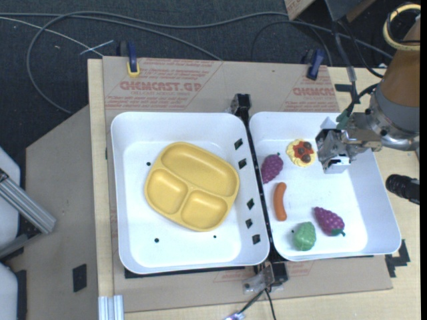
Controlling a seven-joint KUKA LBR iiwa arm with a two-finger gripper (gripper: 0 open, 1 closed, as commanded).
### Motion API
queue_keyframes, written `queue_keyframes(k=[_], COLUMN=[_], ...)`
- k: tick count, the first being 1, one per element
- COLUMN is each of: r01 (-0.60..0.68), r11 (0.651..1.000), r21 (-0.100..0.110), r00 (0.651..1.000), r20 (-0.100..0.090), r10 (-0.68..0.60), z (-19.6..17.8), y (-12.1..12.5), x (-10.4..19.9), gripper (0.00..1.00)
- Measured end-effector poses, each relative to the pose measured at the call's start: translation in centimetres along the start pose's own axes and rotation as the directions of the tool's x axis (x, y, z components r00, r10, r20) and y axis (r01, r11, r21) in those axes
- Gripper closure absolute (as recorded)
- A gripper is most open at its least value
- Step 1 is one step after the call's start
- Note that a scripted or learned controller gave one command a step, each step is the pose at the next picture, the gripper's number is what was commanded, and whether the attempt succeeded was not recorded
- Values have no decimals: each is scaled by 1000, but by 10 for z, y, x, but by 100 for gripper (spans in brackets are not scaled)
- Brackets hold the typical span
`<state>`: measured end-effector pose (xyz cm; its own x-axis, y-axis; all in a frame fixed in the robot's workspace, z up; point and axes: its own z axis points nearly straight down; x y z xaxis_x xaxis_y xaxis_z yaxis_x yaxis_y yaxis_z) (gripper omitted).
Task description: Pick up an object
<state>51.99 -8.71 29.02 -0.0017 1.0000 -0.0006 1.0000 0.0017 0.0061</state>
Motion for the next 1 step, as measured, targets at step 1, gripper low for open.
queue_keyframes(k=[1], r01=[2], r11=[1000], r21=[11], r00=[1000], r20=[-3], r10=[-2], z=[26], y=[-14], x=[49], gripper=[100])
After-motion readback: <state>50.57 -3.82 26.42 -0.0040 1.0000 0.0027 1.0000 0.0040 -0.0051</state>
